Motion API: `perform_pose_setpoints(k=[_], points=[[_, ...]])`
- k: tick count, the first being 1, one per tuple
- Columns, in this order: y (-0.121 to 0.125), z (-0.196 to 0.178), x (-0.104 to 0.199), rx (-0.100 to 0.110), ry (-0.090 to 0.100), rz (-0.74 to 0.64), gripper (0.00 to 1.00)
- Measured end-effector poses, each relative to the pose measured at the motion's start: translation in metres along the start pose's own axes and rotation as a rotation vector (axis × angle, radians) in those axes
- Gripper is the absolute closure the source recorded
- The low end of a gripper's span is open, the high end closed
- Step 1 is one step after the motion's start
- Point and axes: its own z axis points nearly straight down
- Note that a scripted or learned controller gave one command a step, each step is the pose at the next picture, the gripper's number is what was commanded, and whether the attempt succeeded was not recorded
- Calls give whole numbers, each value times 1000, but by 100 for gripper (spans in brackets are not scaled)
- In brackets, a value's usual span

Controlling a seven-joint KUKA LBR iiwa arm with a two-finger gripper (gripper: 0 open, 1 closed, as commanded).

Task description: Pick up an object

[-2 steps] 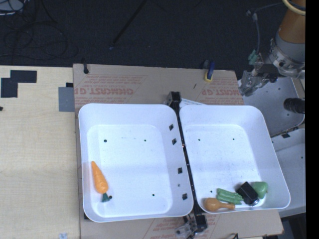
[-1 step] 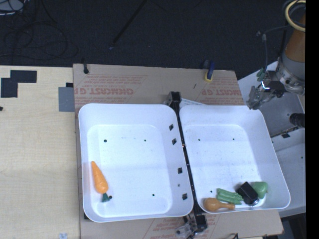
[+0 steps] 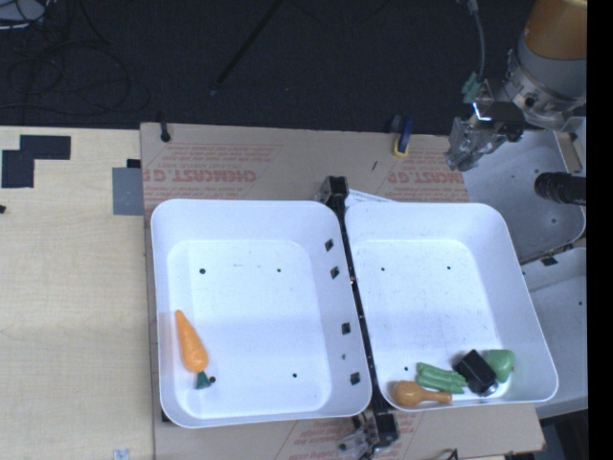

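Gripper hangs at the far right of the scene, above the cardboard beyond the far edge of the right bin, well apart from every object; whether it is open or closed cannot be told from this angle, and nothing is seen in it.

Four small things lie crowded in the near right corner of the right bin: a tan pear-shaped toy, a green bean pod just behind it, a black block tilted against the pod, and a rounded green piece partly hidden by the block. They touch or nearly touch, and they sit close to the bin wall, so a clean grasp there looks awkward.

The toy carrot lies alone near the left wall of the left bin, orange, tapered, with a small dark green stub at its near end. It looks like light, stiff, smooth plastic, likely to slip or roll if pinched at the narrow tip. The thick middle of the body, taken across its width, seems the surest hold, and it has free floor on its right side for a finger.
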Motion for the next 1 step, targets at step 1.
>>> perform_pose_setpoints(k=[1], points=[[-5,111,-45,21,-1,14,100]])
